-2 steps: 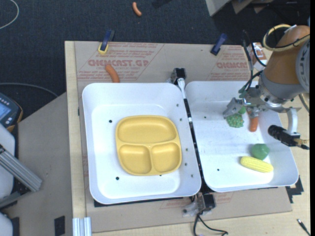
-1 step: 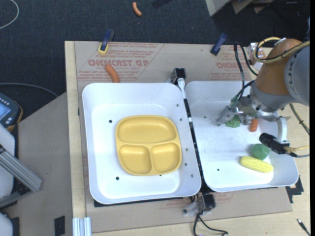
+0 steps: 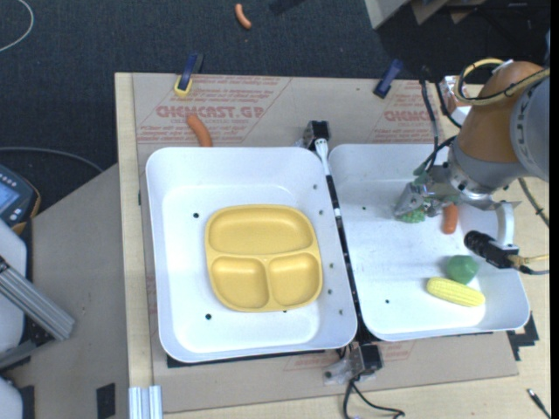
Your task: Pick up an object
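At the near edge of the right bin (image 3: 384, 317) lay a yellow corn cob (image 3: 455, 291), with a green lump (image 3: 462, 268) just behind it. In the left bin (image 3: 175, 234) sat a yellow divided plate (image 3: 262, 257). Farther back in the right bin, the gripper (image 3: 417, 201) reached down over a small green piece (image 3: 412, 216), beside an orange carrot (image 3: 449, 218); whether it pinched anything could not be told. Beyond the bins, another carrot-like piece (image 3: 200, 130) lay on the board (image 3: 262, 103).
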Motion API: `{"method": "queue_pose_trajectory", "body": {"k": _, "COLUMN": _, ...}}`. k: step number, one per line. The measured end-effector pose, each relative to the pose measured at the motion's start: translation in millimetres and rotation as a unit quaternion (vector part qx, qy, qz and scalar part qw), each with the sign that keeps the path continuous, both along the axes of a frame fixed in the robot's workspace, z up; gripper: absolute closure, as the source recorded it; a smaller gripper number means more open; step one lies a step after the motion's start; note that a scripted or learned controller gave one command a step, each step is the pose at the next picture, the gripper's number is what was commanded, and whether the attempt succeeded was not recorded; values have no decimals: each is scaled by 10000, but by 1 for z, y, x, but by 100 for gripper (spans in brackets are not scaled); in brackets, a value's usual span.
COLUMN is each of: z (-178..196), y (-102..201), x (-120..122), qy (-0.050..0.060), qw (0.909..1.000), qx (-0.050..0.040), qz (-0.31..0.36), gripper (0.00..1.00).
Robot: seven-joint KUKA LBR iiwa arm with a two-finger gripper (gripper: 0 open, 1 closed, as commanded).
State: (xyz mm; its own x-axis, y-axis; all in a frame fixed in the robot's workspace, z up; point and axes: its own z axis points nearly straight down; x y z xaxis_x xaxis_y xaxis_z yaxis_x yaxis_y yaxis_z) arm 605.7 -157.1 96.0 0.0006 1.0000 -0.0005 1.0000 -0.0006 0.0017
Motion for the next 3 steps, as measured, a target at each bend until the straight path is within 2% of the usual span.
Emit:
{"method": "queue_pose_trajectory", "body": {"k": 1, "z": 64, "y": -1, "x": -3, "qy": -32, "qw": 10000, "qx": -11, "qz": 4, "gripper": 100}}
{"method": "queue_pose_trajectory", "body": {"k": 2, "z": 109, "y": -8, "x": -2, "qy": -25, "qw": 10000, "qx": -11, "qz": -1, "gripper": 100}}
{"method": "queue_pose_trajectory", "body": {"k": 3, "z": 131, "y": -8, "x": -1, "qy": -17, "qw": 10000, "qx": -8, "qz": 5, "gripper": 100}}
